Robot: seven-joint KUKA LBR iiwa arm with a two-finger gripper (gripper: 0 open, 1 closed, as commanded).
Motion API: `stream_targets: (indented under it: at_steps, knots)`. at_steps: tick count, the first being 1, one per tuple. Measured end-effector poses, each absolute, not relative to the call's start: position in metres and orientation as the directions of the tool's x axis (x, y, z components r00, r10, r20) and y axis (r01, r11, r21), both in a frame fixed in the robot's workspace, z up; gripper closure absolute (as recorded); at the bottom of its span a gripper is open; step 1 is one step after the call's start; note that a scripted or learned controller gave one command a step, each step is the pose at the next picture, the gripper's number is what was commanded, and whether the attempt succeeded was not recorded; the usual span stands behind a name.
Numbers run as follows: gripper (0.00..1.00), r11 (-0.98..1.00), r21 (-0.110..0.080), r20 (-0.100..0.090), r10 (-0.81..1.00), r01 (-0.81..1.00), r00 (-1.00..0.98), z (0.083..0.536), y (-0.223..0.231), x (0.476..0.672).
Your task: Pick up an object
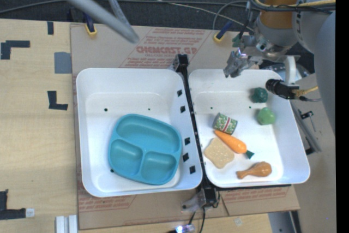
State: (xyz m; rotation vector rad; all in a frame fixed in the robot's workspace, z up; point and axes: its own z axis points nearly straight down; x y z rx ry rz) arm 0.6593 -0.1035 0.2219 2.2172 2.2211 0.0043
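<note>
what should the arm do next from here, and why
Probably travel toward the near side of the right bin and then lower. The gripper sits over that bin's far rim with nothing between its fingers, while the toys lie further in: the small can and carrot are the closest central targets, with open floor around the can's far side.

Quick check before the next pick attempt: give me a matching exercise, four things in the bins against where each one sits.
Things:
1. turquoise plastic divided plate
2. orange toy carrot
3. tan toy chicken drumstick
4. robot's pincer

Places:
A. right bin, near front edge
B. above right bin's far rim
C. left bin
D. right bin's middle, beside the beige toy bread slice

Pairs: 1-C, 2-D, 3-A, 4-B
</note>
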Motion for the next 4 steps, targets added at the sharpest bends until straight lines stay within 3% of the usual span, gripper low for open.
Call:
stream_targets:
  at_steps: [1,2,4]
  knots:
    - [1.0,0.002,0.002,0.001,1.0,1.0,-0.002,0.252,-0.103,0.66]
    - [1.0,0.005,-0.001,0.0,1.0,1.0,-0.005,0.254,-0.051,0.65]
    - [1.0,0.006,-0.004,0.0,1.0,1.0,-0.006,0.22,0.049,0.61]
